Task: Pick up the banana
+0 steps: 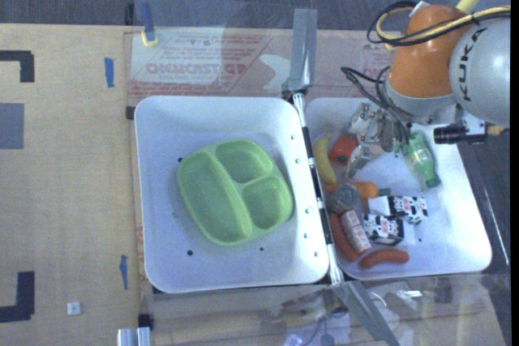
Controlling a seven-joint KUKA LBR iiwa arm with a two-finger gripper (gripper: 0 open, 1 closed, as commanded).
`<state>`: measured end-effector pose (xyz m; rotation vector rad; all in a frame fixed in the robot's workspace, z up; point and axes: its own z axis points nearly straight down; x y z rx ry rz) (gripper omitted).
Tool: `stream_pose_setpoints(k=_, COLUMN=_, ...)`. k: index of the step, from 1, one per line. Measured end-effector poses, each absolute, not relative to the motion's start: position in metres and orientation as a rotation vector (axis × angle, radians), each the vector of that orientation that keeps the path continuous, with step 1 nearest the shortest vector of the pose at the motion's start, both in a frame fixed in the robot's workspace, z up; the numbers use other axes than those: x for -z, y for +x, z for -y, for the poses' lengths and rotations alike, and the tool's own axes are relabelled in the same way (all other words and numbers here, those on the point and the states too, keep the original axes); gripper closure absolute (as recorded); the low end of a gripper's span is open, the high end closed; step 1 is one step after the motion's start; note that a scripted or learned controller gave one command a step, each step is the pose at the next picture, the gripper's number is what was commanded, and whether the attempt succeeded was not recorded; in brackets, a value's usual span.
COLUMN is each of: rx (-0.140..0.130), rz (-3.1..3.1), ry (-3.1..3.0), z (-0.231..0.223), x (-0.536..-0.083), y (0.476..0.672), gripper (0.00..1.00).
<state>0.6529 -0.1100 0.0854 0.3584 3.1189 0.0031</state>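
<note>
While the grey arm (478, 77) reaches in from the right, its hand (369, 143) hangs over the right bin (470, 247), and I cannot tell its state. Just left of it lies the banana (324, 161), against the bin's left wall, beside a red item (343, 148). Green bottle (420, 160) sits to the hand's right. Over in the left bin (154, 174) rests a green divided plate (235, 190)

we see two white bins (162, 271), a light green plate (233, 190), a yellow banana (323, 160), a translucent green bottle (422, 160), a black-and-white patterned carton (405, 208), a red sausage (384, 258) and the grey arm's orange band (422, 53).
</note>
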Motion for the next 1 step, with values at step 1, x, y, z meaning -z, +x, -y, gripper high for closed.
stream_pose_setpoints(k=1, rx=-0.007, rz=-3.104, ry=0.363, z=0.1111, x=-0.0997, y=0.6571, gripper=1.00)
